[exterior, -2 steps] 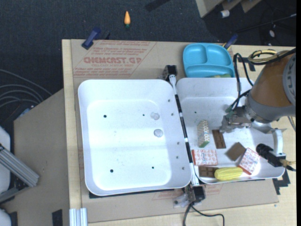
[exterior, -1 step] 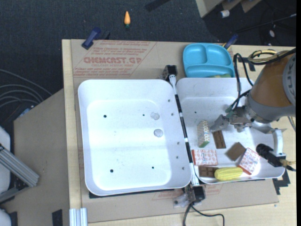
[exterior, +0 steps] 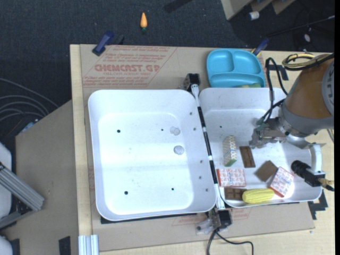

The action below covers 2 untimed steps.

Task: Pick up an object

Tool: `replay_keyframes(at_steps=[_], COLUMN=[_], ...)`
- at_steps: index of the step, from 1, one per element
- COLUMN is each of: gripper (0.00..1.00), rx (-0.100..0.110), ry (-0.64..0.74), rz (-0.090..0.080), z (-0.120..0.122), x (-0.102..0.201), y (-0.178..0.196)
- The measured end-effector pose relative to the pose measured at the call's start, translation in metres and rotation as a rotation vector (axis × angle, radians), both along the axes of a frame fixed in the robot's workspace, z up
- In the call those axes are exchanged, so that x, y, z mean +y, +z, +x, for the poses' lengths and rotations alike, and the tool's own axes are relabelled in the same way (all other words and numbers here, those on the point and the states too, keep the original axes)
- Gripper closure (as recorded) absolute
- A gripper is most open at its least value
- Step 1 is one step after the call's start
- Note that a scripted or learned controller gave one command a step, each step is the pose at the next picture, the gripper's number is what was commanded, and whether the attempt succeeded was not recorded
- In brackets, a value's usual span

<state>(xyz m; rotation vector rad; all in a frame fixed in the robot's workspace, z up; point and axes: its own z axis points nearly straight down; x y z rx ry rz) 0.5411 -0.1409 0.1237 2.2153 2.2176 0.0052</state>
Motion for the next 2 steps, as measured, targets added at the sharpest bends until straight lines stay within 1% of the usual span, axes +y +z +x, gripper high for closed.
replay_keyframes(at_steps=[1, 2], gripper=[0.0, 0.0], rx=[0.0, 0.008], ry=[0.0, -0.002], rz=[0.0, 0.003], z=[0.0, 0.034], x=[0.0, 0.019], y=[0.0, -0.022])
